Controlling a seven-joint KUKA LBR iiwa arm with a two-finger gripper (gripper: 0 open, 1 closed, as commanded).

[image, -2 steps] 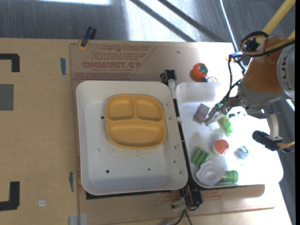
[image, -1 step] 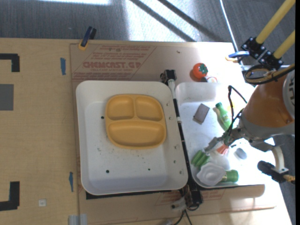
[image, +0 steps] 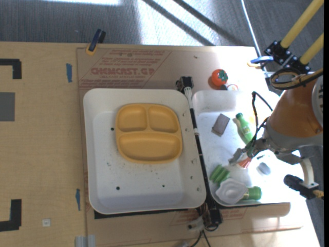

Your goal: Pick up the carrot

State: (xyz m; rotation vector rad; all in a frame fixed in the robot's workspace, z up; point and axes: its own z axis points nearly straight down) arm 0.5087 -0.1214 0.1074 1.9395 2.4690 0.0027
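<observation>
My gripper (image: pixel 239 157) is low in the right bin (image: pixel 205 103), near its middle, reaching in from the right under the orange-banded wrist (image: pixel 295 118). A small orange-red piece, seemingly the carrot (image: pixel 245 163), shows right at the gripper's tip and is mostly hidden by it. I cannot tell whether the carrot is held or just lying under the gripper.
Around the gripper in the right bin lie a grey block (image: pixel 221 124), a green bottle (image: pixel 243 126), a green piece (image: pixel 219 174), a white cup (image: pixel 231 191) and a small grey item (image: pixel 263 169). The left bin (image: pixel 97 153) holds a yellow divided plate (image: pixel 149 133). A red tomato toy (image: pixel 218 78) sits behind the bins.
</observation>
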